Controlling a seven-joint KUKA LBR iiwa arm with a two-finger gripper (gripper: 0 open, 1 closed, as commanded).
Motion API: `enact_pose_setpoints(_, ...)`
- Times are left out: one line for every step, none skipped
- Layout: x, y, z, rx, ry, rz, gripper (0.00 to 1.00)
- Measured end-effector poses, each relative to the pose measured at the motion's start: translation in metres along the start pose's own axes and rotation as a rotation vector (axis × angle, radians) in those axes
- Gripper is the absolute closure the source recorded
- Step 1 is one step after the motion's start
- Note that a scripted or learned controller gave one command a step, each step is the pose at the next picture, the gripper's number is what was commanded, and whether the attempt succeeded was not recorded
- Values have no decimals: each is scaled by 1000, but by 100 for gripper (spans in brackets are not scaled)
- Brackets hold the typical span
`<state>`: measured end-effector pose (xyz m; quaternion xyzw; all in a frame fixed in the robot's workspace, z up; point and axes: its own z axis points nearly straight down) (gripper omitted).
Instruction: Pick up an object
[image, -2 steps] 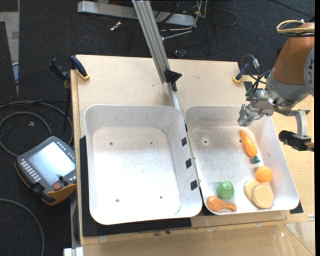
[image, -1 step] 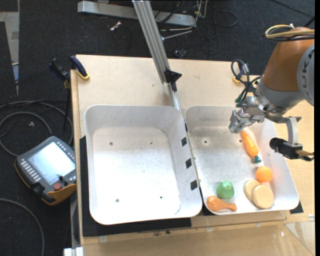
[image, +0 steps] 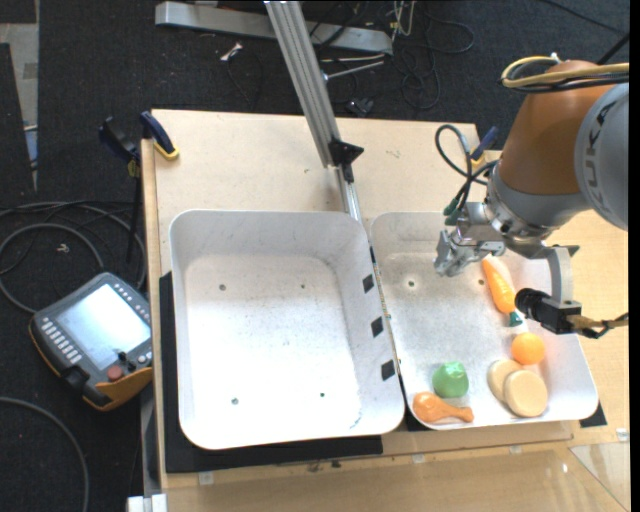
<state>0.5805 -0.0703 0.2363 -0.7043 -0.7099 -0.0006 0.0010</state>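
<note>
My gripper (image: 450, 258) hangs over the back part of the right bin (image: 415, 300), just left of an orange carrot (image: 498, 284) that lies along the bin's right side. Nothing shows between the fingers. An orange ball (image: 528, 348) sits below the carrot. Toward the bin's front lie a green ball (image: 451, 379), an orange pear-shaped piece (image: 440, 407) and a tan bread-like piece (image: 519, 388).
The left bin (image: 265, 320) stands beside the right one, its wall overlapping at the middle. A slanted metal pole (image: 312, 85) rises at the back. A teach pendant (image: 92, 338) lies on the floor at the left. Cables trail by the arm's wrist.
</note>
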Motion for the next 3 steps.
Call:
enact_pose_setpoints(50,-28,7,3,0,0,100)
enact_pose_setpoints(108,-39,4,1,0,-1,100)
enact_pose_setpoints(153,-53,2,1,-1,0,100)
